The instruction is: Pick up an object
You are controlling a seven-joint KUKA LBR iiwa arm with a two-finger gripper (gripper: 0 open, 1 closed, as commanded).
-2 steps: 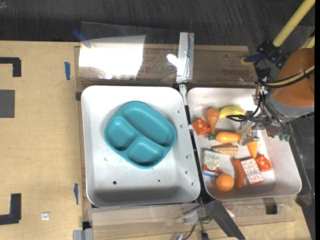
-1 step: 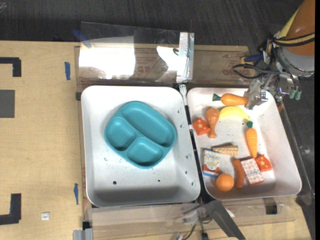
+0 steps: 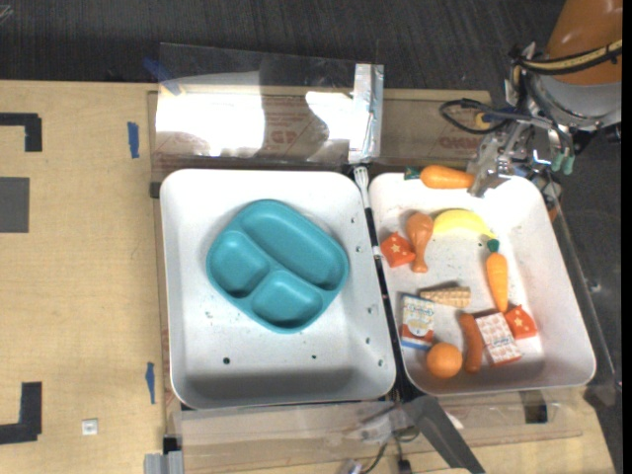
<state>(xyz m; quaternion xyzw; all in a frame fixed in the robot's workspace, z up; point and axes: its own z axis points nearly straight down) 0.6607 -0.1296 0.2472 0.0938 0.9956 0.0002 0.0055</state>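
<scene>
Inspector: The wooden desk (image 3: 79, 265) carries two white bins side by side. The left bin (image 3: 188, 354) holds a teal divided plate (image 3: 278, 264), centred and lying flat.

Clerk: And the right bin?

Inspector: The right bin (image 3: 568, 324) holds a scatter of toy food, presumably heaped there as stock for picking. Taking the yellow banana (image 3: 460, 224) as landmark: a drumstick (image 3: 421, 237) touches its left side, a red piece (image 3: 397, 251) lies further left, an upright carrot (image 3: 497, 278) just below right, corn (image 3: 444, 295) below, then a small carton (image 3: 419, 320), a sausage (image 3: 472, 342), an orange (image 3: 443, 360) and a red-topped carton (image 3: 502, 336) at the near end.

Clerk: Where do the jaws stand?

Inspector: The gripper (image 3: 491, 173) hangs above the banana, at the bin's far rim. I cannot tell whether the jaws are spread or pressed together; nothing is visibly between them.

Clerk: Nearest candidate?

Inspector: A second carrot (image 3: 445, 177) on the far rim, just left of the jaws, apart from them. In my judgement the pick is not yet made.
</scene>
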